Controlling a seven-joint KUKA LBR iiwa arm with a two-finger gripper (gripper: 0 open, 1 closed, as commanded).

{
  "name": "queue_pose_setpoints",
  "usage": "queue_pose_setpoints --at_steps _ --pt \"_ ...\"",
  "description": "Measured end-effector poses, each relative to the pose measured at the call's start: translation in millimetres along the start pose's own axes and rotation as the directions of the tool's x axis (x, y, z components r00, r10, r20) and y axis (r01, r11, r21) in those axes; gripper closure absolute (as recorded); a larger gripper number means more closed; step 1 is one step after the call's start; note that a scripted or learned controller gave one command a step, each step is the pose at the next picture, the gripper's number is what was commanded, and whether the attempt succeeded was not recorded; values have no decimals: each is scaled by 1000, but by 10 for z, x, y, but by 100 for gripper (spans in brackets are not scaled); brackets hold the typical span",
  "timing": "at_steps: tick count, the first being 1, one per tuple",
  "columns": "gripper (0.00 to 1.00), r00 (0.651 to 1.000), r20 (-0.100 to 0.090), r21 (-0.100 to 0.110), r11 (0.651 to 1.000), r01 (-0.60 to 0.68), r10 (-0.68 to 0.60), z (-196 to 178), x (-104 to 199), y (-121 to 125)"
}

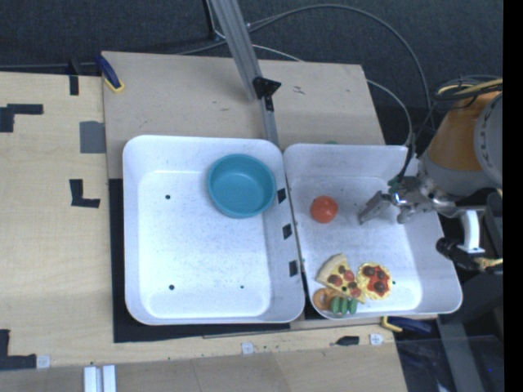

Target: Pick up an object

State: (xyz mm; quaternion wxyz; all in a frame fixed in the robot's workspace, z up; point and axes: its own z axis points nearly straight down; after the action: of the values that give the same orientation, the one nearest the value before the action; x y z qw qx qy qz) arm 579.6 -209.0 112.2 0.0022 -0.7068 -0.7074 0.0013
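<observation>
**Gripper over the right bin, beside a red ball**

Camera view: two shallow white bins sit side by side on the bench. The left bin (155, 243) holds a round blue bowl (241, 185), upright, near its upper right corner, close to the divide between the bins.

The right bin (433, 288) holds the candidates for picking. A small red-orange ball (324, 209), smooth and round like a toy tomato, lies in the left part of the bin, apart from everything else. Lower down, near the front edge, lie two toy pizza pieces: a yellow wedge (335, 273) with red dots and a rounder slice (375, 280) with red toppings, just beside each other. A small green item (342, 305) rests against the wedge at the rim.

The arm reaches in from the right, its orange band above the wrist. The gripper (372, 211) hangs over the middle of the right bin, to the right of the ball and not touching it. Its dark fingers point left; whether the jaws are apart or together cannot be told, and nothing shows between them.
</observation>
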Motion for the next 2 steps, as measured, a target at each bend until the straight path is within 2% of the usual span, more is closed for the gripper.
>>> queue_pose_setpoints --at_steps 1,2 --pt "0 1000 2 -5 1000 0 0 233 3 4" --pt "100 1000 3 -8 1000 0 0 115 -2 11"
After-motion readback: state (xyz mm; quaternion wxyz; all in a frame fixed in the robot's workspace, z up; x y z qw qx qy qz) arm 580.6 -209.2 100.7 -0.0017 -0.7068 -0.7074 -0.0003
